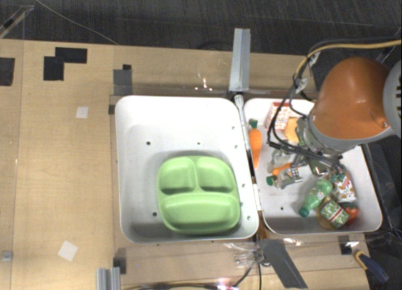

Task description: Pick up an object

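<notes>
On your left the green divided plate (pixel 198 193) lies alone in the left bin (pixel 135 122), while the things to pick crowd the right bin (pixel 370 213): a carrot (pixel 255 145) against the dividing wall, a green bottle (pixel 314 198) and small packets heaped near the front. The claw (pixel 295 171) hangs low over that heap beneath the orange wrist, and you cannot tell how it is set. I judge the risk is a glancing grip, since touching items may slide away or lift together.

a pale green plastic divided tray (pixel 198 193), a bright orange carrot-shaped toy (pixel 255 145), a green plastic bottle (pixel 313 198), perhaps red-labelled.
</notes>
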`<state>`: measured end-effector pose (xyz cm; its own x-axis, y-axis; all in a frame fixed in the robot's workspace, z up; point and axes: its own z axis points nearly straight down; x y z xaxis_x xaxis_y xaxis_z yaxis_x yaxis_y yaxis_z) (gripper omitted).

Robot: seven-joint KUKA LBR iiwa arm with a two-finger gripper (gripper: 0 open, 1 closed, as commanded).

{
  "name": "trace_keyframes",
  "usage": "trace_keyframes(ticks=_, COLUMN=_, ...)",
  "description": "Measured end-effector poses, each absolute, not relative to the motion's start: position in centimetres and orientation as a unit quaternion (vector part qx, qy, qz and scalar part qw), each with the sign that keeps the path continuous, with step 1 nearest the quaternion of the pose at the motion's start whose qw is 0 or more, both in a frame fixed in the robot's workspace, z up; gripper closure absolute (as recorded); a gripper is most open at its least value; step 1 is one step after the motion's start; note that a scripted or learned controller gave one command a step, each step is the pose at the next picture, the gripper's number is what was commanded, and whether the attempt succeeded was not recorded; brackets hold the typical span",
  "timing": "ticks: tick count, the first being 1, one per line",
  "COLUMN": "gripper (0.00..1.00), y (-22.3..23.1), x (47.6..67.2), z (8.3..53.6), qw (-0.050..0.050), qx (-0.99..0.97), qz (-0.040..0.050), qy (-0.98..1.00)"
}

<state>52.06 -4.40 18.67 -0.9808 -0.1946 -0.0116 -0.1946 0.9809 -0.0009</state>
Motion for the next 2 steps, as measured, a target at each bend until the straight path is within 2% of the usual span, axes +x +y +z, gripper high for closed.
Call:
trace_keyframes(ticks=1, gripper=1.0, y=-4.3, x=52.3, z=19.8, qw=0.01, qx=-0.099, qz=-0.0003, qy=0.995)
trace_keyframes(ticks=2, gripper=1.0, y=-1.2, x=54.8, z=22.0, qw=0.005, qx=-0.072, qz=0.0006, qy=0.997)
